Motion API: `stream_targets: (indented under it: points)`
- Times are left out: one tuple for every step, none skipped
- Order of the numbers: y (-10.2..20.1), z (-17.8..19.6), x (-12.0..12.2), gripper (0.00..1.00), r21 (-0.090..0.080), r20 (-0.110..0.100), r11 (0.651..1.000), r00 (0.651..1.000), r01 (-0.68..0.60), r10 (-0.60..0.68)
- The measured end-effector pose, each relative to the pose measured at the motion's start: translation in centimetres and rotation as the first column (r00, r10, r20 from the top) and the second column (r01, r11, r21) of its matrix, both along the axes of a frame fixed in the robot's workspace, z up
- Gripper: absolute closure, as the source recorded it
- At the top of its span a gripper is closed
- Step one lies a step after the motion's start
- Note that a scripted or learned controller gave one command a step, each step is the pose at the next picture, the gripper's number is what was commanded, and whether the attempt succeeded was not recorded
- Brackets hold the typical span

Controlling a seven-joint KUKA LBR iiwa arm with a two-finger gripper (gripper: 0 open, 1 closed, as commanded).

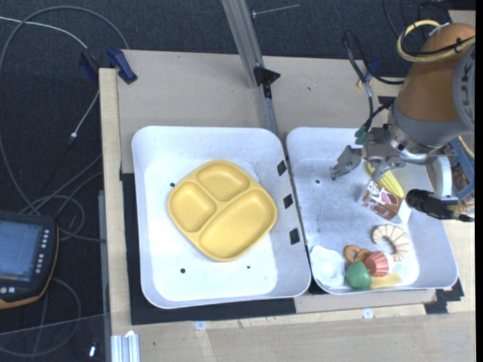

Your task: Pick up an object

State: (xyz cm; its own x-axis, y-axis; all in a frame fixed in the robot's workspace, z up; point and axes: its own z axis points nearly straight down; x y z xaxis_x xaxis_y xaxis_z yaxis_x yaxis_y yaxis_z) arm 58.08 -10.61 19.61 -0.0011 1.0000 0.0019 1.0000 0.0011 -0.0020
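My gripper (355,164) hangs over the upper middle of the right bin (332,217), its fingers spread open with nothing between them. Just right of it lie a yellow corn-like piece (389,182) and a brown and white snack packet (379,199). Further toward the front sit a ring-shaped pastry (391,241), a red piece (376,263), a green ball (358,276) and a white round piece (327,264). None of these touches the gripper.
The left bin (151,202) holds a yellow divided plate (221,210). A metal pole (245,29) rises behind the bins. A black part (434,200) of the arm overhangs the right bin's right side. Cables and a tablet (23,251) lie at far left.
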Motion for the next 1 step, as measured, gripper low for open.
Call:
stream_targets:
  points:
    - [-0.01,0.00,0.00,0.00,0.000,0.000,1.000,1.000,0.000,0.000]
